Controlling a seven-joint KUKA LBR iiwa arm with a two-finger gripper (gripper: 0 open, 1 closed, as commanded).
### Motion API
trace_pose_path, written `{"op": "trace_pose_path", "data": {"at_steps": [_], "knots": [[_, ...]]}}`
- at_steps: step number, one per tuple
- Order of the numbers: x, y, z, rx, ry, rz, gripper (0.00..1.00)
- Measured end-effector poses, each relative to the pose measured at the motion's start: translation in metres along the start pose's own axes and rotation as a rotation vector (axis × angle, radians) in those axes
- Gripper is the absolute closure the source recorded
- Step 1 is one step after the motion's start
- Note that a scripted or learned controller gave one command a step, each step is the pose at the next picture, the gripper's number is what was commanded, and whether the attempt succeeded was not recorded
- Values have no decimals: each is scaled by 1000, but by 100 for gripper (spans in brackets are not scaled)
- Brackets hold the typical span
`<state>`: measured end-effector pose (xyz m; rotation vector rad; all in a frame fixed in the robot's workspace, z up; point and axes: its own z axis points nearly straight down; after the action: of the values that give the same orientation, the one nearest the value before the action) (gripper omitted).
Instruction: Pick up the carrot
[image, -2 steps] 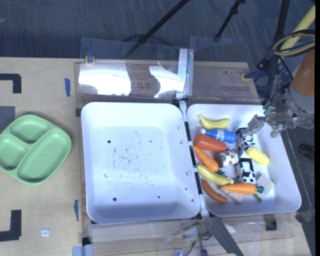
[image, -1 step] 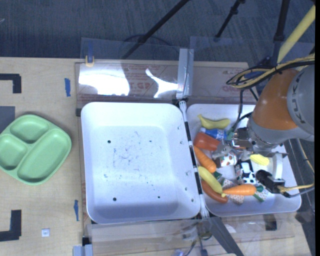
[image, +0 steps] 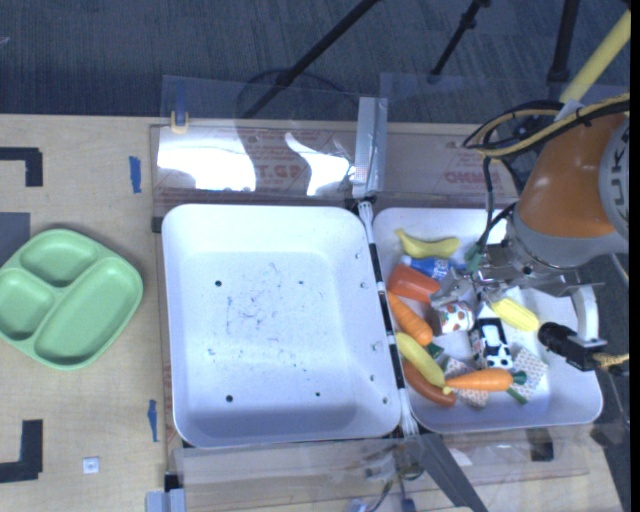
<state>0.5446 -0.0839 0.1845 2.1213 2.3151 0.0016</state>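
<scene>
Orange carrot (image: 481, 380) touches banana (image: 420, 358), dice (image: 497, 353).

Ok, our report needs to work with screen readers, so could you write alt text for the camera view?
A grey-and-orange robot arm's gripper is lowered into the right white bin, among crowded toy food including a carrot and bananas. The left white bin sits beside it, and a green divided plate lies further left on the bench.
</scene>
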Motion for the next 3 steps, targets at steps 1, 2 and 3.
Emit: {"op": "trace_pose_path", "data": {"at_steps": [1,2,3], "knots": [[39,40,-3,1,1,-21,0],[-1,-29,0,3,1,-46,0],[-12,-67,0,4,2,17,0]]}}
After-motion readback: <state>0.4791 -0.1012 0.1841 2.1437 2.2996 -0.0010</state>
